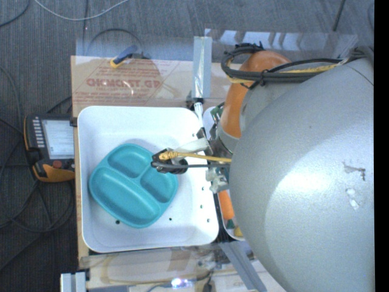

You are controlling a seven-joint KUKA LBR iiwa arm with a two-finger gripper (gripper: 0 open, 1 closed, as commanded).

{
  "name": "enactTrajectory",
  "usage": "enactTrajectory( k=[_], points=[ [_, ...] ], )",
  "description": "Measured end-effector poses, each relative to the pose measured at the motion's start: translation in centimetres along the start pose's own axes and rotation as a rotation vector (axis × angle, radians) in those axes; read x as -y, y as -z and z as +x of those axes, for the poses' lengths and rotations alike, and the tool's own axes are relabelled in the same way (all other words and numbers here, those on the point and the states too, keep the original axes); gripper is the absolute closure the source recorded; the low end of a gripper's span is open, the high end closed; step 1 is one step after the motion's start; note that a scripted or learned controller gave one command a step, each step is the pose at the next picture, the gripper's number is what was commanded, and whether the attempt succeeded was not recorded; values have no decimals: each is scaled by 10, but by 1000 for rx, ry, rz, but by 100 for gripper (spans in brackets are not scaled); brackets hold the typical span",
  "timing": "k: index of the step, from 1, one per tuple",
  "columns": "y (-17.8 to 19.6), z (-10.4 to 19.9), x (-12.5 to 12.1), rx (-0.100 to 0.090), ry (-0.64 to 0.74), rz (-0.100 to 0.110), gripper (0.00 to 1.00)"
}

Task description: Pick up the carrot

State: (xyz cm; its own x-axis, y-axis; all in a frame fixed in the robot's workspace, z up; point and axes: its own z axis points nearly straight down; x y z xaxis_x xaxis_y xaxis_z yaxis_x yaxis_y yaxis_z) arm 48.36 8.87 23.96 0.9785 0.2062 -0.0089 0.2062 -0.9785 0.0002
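Bench (97,96): carrot (225,204) half under arm (304,181)

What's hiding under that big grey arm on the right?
An orange carrot peeks out at the edge of the arm, in the right bin. The arm covers nearly all of that bin, so anything else in it cannot be seen.

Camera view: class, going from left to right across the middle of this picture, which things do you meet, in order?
Teach pendant → teal divided plate → carrot → grey robot arm
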Motion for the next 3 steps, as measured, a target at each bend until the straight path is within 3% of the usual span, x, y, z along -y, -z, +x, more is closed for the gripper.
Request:
enactTrajectory(
  k=[1, 2, 3],
  points=[
    [-42, 10, 18, 3, -1, -1, 100],
    [7, 7, 36, 0, 4, -1, 100],
    [-16, 10, 49, 2, -1, -2, 100]
  ],
)
